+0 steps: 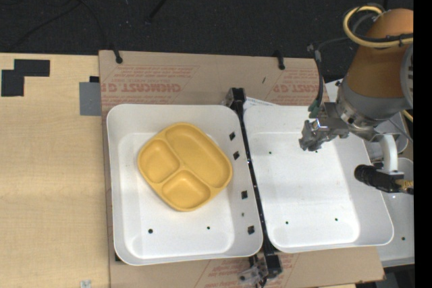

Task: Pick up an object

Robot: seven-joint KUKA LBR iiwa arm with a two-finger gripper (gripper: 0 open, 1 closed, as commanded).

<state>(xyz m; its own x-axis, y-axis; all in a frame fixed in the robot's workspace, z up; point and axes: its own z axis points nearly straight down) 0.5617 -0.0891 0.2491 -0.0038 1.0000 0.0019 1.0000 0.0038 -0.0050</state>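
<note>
On the bench, the yellow divided plate (185, 166) lies well left of the gripper (312, 139); its grip state is unclear. Light, stiff, slippery: grasp the rim.

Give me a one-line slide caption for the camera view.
Gripper over the right bin; yellow divided plate lies in the left bin.

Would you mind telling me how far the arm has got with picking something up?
Nothing looks done yet: the yellow divided plate lies flat in the left bin, untouched. In hand: the end effector hangs over the right bin, across the black divider from the plate, with nothing visible in it. Left to do: probably cross to the left bin, come down on the plate, grip it and lift.
</note>
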